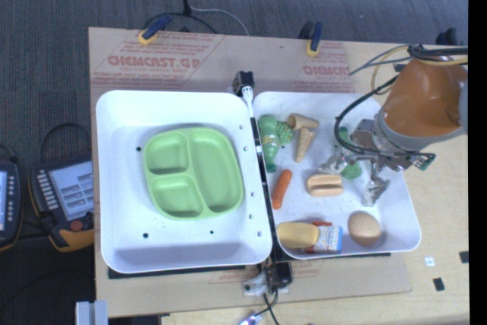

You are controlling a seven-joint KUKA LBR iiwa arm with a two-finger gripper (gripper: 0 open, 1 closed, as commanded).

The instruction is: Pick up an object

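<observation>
So the arm comes in from the right w/ its orange band sitting over the right bin. Gripper is down inside that bin, fingers spread fairly wide: one metal finger on the left, the other lower right. There's a small green thing right between them, but the shot's too soft to say whether they're actually pinching it or just straddling it, so can't tell if anything's really held. Left fingertip looks just above the hot dog bun, prob not touching.

Rest of the right bin, approx layout:
- green veg pieces up against the left wall
- two ice cream cones just right of those, top middle
- orange carrot tilted, near the divider
- yellow block at the front edge, w/ a red/blue/white carton touching its right side
- tan round potato-ish thing front right corner, below the gripper's right finger, not touching it

Left bin has a green divided plate, 3 compartments, lying flat in the middle.

Both bins sit on a cardboard sheet clamped at the back edge w/ two clips.
</observation>
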